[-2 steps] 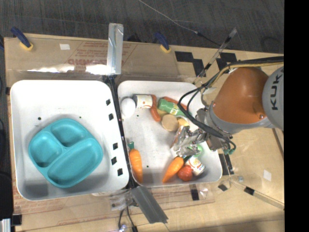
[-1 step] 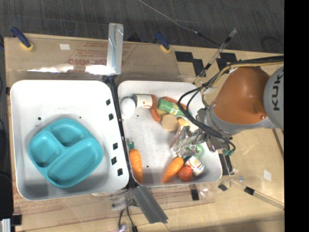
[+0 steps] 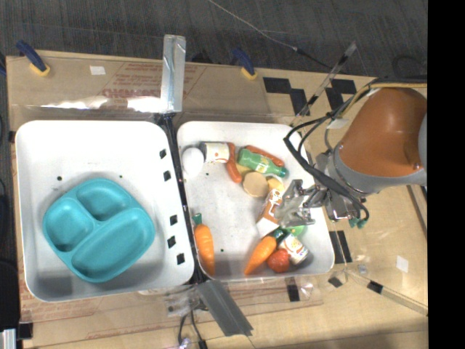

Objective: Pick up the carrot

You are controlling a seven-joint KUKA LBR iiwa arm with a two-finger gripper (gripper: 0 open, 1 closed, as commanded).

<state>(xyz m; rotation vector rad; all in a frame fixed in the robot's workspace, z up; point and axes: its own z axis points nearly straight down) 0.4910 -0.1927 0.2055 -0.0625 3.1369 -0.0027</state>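
Broadly, two white bins sit side by side on the bench: the left bin [image 3: 29, 195] and the right bin [image 3: 218, 217]. Reaching in from the right, the grey arm [image 3: 381, 140] with its orange band hangs over the right bin's far-right edge. A teal divided plate [image 3: 98, 227] lies in the left bin, tilted toward the lower left.

The gripper [image 3: 294, 208] sits low over the right part of the right bin, above a heap of food items; whether its pincer is wide or narrow, I cannot tell, as the metal parts blur together against the clutter.

Two carrots lie in that bin. One carrot [image 3: 204, 247] rests along the left wall near the bottom corner, well apart from the gripper. A second carrot [image 3: 260, 255] lies slanted near the bottom edge, just below the gripper and touching a red tomato-like item [image 3: 278, 262]. A green bottle [image 3: 261, 160], a tan round piece [image 3: 255, 185] and a small white can [image 3: 212, 152] lie toward the top.
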